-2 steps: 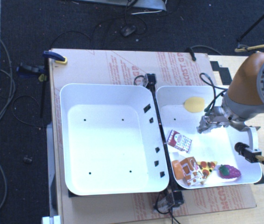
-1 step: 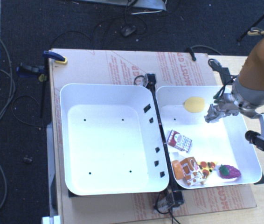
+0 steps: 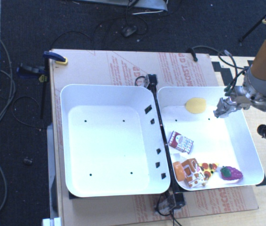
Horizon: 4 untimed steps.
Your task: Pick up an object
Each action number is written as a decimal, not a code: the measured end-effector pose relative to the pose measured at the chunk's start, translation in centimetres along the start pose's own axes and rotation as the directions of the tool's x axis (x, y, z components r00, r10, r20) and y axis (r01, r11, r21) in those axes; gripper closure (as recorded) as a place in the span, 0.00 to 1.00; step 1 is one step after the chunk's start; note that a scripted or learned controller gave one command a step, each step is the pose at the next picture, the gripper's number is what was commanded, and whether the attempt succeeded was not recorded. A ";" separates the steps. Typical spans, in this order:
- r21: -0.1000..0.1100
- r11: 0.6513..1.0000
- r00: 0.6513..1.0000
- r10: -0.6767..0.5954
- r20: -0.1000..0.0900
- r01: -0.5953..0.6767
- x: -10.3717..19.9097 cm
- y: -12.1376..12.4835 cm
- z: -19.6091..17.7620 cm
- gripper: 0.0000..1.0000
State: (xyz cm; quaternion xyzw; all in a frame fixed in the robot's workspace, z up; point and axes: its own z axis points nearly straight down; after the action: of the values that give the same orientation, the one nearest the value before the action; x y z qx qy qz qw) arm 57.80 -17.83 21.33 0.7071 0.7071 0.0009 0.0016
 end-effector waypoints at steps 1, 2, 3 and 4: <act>-0.002 1.000 1.000 0.000 0.000 0.000 -0.5 -0.5 -6.0 1.00; 0.003 1.000 1.000 -0.004 -0.002 0.004 5.3 -2.2 -5.5 1.00; 0.004 1.000 1.000 -0.004 -0.002 0.004 10.6 -2.6 -5.7 1.00; 0.004 1.000 1.000 -0.005 -0.002 0.005 16.1 -4.0 -5.8 1.00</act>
State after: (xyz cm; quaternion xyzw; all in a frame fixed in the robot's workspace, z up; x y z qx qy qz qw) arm 53.74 -1.72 27.14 0.7054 0.7088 0.0003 -0.0005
